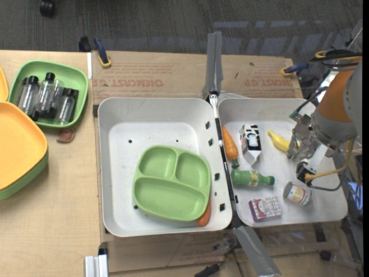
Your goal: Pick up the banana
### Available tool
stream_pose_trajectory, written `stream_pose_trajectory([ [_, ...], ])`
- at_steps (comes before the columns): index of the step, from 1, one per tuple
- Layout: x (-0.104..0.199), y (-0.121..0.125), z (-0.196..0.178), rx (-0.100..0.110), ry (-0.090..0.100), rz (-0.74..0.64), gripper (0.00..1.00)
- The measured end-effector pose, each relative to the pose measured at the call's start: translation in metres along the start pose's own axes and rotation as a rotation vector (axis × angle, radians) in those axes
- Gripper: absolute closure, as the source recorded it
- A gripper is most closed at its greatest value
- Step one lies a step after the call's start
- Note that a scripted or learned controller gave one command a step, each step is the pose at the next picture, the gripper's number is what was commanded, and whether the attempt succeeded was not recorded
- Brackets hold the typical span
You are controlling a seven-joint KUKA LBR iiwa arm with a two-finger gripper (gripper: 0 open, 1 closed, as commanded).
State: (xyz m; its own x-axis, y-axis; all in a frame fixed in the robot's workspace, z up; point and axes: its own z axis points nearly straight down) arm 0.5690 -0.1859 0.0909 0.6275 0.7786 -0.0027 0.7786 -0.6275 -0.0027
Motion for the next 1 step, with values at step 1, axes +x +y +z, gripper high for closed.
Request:
stream_pose_trajectory([
  [1, 0.0251, 0.0346, -0.0003, 0.000, 0.000, 0.104, 1.00],
])
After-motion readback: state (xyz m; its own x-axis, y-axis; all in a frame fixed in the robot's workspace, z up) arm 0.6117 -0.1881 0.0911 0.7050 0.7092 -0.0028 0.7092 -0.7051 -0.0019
